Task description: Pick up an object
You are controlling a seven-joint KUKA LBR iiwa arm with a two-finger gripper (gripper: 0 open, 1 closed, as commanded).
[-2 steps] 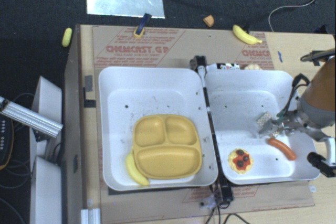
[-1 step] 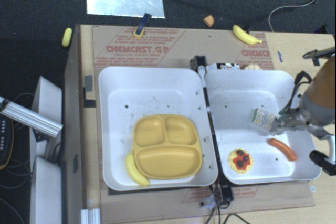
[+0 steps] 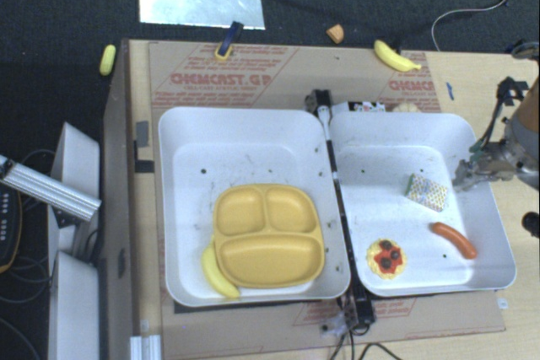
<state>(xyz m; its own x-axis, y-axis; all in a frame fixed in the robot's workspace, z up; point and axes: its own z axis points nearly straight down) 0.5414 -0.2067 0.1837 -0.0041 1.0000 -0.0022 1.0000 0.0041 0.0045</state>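
Note:
The right bin (image 3: pixel 371 149) holds three small things: a patterned white packet (image 3: pixel 428 192), an orange sausage (image 3: pixel 455 239) and a toy pizza (image 3: pixel 386 257) near the front wall. My gripper (image 3: pixel 474 172) hangs over the bin's right rim, just right of the packet and apart from it. Nothing shows in its grasp. In the left bin (image 3: pixel 190 139) lie a yellow divided plate (image 3: pixel 268 233) and a yellow banana (image 3: pixel 218 272) tucked against the plate's front left edge.
A second banana (image 3: pixel 395 56) lies on the bench behind the right bin. A small pale object (image 3: pixel 407 107) sits at that bin's back rim. A blue and yellow clamp (image 3: pixel 228 40) grips the bench's far edge. Metal rails (image 3: pixel 51 185) stand at the left.

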